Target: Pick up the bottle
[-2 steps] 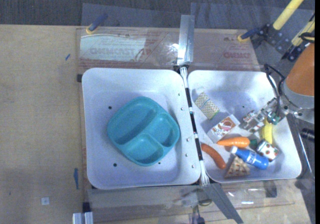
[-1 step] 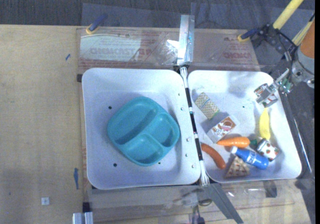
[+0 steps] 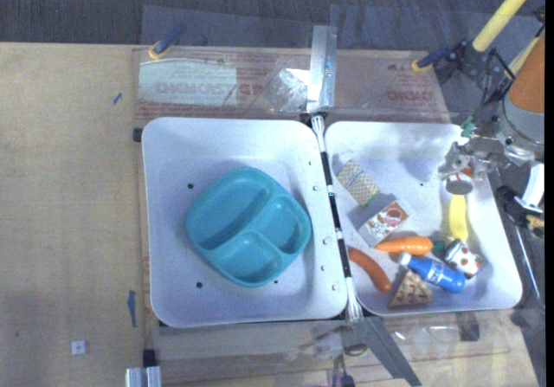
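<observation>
Blue bottle point(image 3: 437, 273) lies in the right bin point(image 3: 407, 147); gripper point(image 3: 463, 167) hovers above a banana point(image 3: 455, 216).

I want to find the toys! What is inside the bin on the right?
The right white bin holds a blue plastic bottle, two orange carrot toys, a yellow banana, a pizza slice and small packets. Whatever lies beneath the pile is covered.

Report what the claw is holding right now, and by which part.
Nothing that can be seen. The claw hangs over the right bin, above the banana. The bottle lies apart near the bin's front, untouched.
</observation>
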Motion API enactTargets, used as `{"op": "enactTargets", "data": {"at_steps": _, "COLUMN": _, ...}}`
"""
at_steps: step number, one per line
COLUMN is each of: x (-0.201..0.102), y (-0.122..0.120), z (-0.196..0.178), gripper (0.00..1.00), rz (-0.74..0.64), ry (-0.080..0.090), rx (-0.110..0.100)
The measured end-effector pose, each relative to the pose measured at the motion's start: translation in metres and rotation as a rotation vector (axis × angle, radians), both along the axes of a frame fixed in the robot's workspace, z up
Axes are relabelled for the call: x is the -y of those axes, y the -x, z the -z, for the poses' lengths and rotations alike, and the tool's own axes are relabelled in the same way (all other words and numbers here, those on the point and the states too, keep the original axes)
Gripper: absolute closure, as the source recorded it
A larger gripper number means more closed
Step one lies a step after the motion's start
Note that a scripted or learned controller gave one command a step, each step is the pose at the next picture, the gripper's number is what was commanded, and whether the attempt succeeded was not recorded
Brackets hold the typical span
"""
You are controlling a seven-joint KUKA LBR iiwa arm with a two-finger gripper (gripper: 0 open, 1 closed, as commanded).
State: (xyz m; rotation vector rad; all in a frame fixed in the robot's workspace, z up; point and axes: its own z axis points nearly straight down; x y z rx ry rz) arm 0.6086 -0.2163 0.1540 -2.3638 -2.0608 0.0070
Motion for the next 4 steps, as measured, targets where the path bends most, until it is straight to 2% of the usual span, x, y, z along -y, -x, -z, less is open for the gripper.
{"op": "enactTargets", "data": {"at_steps": 1, "x": 0.000, "y": 0.000, "z": 0.000, "gripper": 0.00, "rz": 0.000, "ry": 0.000, "rx": 0.000}}
{"op": "enactTargets", "data": {"at_steps": 2, "x": -0.011, "y": 0.126, "z": 0.004, "gripper": 0.00, "rz": -0.013, "ry": -0.002, "rx": 0.000}}
{"op": "enactTargets", "data": {"at_steps": 3, "x": -0.069, "y": 0.122, "z": 0.067, "gripper": 0.00, "rz": -0.078, "ry": 0.005, "rx": 0.012}}
{"op": "enactTargets", "data": {"at_steps": 4, "x": -0.095, "y": 0.124, "z": 0.066, "gripper": 0.00, "rz": -0.328, "ry": 0.006, "rx": 0.018}}
